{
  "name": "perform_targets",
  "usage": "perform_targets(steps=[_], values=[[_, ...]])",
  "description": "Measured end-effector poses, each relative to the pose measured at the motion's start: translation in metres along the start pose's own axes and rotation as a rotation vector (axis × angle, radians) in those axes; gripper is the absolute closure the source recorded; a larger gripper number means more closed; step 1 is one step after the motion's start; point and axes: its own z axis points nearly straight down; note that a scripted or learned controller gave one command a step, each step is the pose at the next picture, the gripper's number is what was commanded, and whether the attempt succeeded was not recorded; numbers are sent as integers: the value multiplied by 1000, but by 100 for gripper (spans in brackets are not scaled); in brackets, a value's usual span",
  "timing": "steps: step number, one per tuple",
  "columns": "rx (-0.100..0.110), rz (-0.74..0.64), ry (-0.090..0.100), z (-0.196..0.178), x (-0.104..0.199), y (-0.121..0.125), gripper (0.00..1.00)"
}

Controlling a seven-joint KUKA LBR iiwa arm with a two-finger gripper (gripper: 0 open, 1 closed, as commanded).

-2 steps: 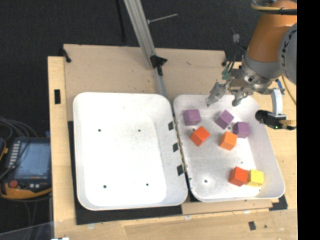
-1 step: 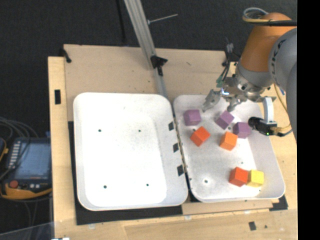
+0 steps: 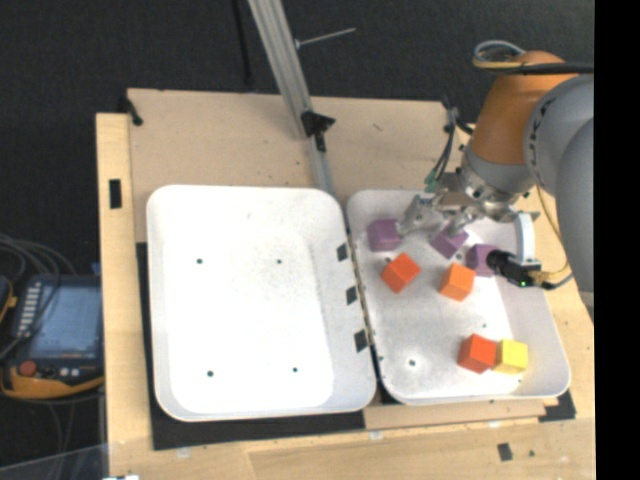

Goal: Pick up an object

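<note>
Two white bins side by side on the bench [image 3: 200,138]; left bin [image 3: 250,298] bare, right bin [image 3: 530,368] holding the blocks. Arm [image 3: 520,108] reaching in over the far end. Hand [image 3: 445,218] low among purple blocks [image 3: 383,234], [image 3: 449,240]; opening impossible to judge, nothing visibly gripped. Risk: crowded purple pieces, likely nudged aside or pinched off-centre. Orange blocks [image 3: 400,272], [image 3: 457,282] near, yellow block [image 3: 514,355] well apart.

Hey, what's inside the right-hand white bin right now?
In the right bin: three purple blocks, two orange blocks, and a red block touching a yellow block. The gripper covers part of the far end.
</note>
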Motion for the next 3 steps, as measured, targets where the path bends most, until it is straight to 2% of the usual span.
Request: perform_targets(steps=[1, 3], values=[[-8, 2, 0, -15, -1, 2, 100], [-11, -2, 1, -110, -4, 0, 100]])
